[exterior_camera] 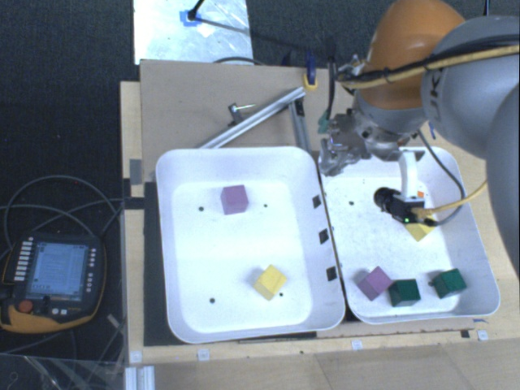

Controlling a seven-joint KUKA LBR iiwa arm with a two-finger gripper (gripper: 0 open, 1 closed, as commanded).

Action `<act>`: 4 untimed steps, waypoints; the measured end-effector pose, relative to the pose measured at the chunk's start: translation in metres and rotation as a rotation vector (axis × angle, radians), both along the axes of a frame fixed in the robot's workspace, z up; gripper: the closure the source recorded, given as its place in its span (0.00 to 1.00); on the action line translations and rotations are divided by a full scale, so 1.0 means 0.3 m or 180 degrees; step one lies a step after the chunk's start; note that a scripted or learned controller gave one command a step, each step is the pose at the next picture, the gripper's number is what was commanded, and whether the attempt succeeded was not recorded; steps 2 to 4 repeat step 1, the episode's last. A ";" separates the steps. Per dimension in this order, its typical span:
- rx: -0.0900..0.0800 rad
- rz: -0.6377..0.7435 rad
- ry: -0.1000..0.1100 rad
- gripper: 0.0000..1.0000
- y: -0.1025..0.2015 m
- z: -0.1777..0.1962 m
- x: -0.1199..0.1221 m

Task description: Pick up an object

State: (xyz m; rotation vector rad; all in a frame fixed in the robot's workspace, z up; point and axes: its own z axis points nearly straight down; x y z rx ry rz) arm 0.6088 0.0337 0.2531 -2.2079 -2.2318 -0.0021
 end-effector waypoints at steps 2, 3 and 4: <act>-0.0001 0.0001 -0.0004 1.00 0.187 -0.033 0.006; -0.0001 0.0001 -0.0004 1.00 0.187 -0.033 0.006; -0.0001 0.0001 -0.0004 1.00 0.187 -0.033 0.006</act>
